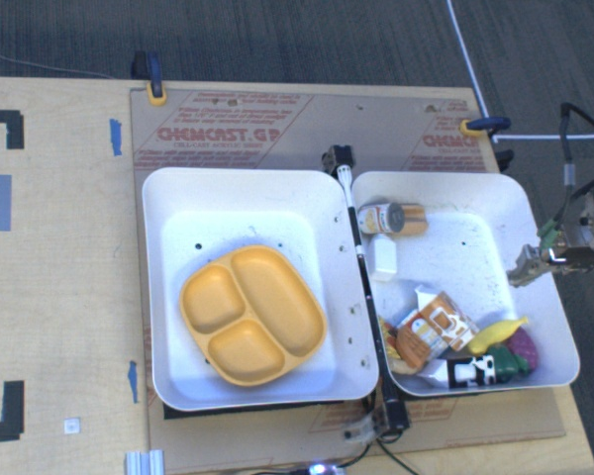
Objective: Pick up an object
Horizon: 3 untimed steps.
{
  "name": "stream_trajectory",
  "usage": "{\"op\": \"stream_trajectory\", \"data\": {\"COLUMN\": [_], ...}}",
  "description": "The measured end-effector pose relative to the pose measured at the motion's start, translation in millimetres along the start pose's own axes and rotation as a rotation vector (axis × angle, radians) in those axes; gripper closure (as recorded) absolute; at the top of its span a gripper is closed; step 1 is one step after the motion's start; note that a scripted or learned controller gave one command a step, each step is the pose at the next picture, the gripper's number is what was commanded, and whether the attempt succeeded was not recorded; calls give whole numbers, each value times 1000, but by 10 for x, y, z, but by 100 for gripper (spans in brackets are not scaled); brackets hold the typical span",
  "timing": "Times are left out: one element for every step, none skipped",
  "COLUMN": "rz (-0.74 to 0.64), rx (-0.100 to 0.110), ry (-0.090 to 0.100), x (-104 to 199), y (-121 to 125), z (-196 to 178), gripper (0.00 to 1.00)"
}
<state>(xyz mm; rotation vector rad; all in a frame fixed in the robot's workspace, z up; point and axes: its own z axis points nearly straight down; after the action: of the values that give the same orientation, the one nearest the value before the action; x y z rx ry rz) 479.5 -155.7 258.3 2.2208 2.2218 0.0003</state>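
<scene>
Camera view: two white bins sit side by side on the tabletop (59,295). The left bin (168,216) holds a yellow divided plate (252,315), tilted so its long axis runs from about 10 o'clock to 4 o'clock. The right bin (505,216) carries the clutter: a small bottle (394,219) lying on its side at the bin's 11 o'clock corner with its long axis running 3 to 9 o'clock, a white block (383,259) just below it, and a heap along the 6 o'clock edge made of an orange snack packet (431,332), a yellow banana-shaped piece (497,334), a purple and green toy (515,354) and a black-and-white piece (468,371), all touching or nearly so. The end effector (535,262) hangs at the right bin's 3 o'clock rim, just at the bin wall, with nothing between its tips as far as can be seen; whether it is wide or narrow I cannot tell, too small and blurred. Key relation: the heap lies toward 7 o'clock from the end effector and near it, the banana-shaped piece being closest, its long axis roughly 2 to 8 o'clock. The bottle lies toward 9 to 10 o'clock, farther off across the bin. Judgement: the heap is the shorter reach, but crowded.
</scene>
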Motion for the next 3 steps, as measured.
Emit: {"op": "stream_trajectory", "data": {"rz": [1, 0, -1], "rx": [-3, -2, 2], "ry": [-1, -1, 1], "x": [309, -34, 563], "y": [2, 576, 656], "z": [1218, 117, 660], "gripper": [100, 100, 100]}}
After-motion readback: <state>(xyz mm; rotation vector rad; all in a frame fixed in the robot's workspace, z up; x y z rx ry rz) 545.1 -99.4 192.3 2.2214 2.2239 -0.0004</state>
